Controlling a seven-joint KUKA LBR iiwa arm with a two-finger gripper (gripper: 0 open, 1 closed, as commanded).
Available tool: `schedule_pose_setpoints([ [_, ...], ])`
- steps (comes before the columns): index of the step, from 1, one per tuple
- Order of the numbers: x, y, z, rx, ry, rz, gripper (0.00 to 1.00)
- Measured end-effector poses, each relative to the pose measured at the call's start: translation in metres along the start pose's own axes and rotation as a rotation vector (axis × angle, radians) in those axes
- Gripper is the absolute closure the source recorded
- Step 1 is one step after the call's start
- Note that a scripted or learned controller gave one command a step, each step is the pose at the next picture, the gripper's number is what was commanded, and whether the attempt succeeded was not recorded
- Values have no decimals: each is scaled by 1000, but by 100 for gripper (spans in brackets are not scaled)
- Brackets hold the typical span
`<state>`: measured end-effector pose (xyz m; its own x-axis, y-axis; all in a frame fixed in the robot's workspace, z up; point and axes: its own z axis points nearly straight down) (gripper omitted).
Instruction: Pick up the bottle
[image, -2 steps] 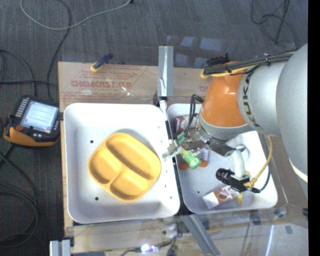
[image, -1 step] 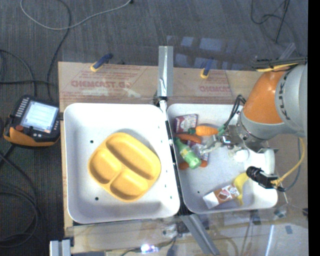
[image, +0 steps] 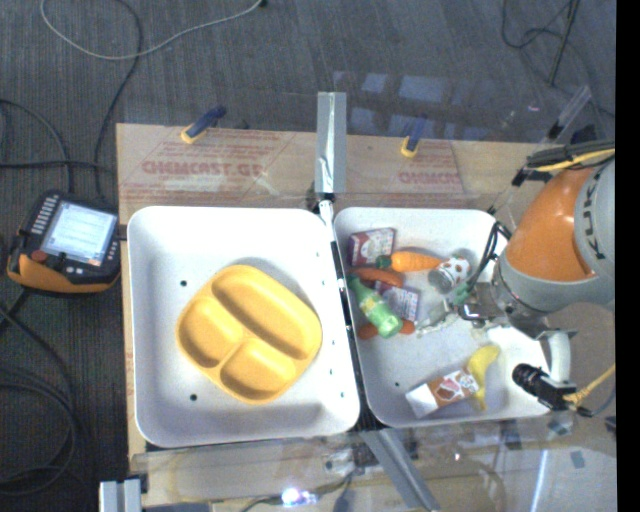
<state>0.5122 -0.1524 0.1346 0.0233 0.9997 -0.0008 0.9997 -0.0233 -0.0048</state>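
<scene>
Reaching the bottle (image: 374, 311) cleanly means coming down over its green body at the left side of the right bin (image: 420, 395), close to the divider wall, with fingers set across its width and clear of the carrot (image: 412, 262) and packets crowding it. Hand (image: 455, 300) sits mid-bin among clutter, right of the bottle, apart from it; can't tell how far open it is, and nothing visibly held.

You see a yellow divided tray (image: 250, 331) in the left bin (image: 150, 300), a carrot (image: 412, 262), a banana (image: 482, 366), a teach pendant (image: 68, 243) at far left
</scene>
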Motion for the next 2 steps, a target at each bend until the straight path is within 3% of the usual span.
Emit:
schedule_pose_setpoints([
  [1,56,55,22,-5,-6,63,0],
  [2,146,20,-48,-1,-2,-51,0],
])
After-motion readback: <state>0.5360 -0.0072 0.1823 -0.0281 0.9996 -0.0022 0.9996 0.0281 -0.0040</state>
